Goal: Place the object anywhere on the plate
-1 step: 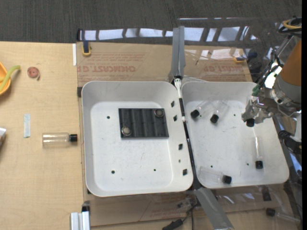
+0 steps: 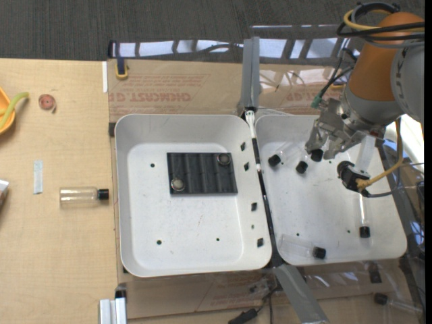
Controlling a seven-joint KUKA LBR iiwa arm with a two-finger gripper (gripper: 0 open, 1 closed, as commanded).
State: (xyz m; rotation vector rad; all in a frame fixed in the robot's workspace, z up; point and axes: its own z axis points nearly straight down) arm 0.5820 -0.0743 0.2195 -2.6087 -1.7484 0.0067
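Arm reaches in from the right; gripper (image 2: pixel 316 155) hangs low over the right bin (image 2: pixel 378 248), far-left part, likely placed for a pick there. Cannot tell how the gripper stands, nor whether it holds anything. Small dark objects (image 2: pixel 275 160) lie near it, others at the near edge. Left bin (image 2: pixel 135 248) holds the dark ribbed plate (image 2: pixel 201 174), two round pieces on it.
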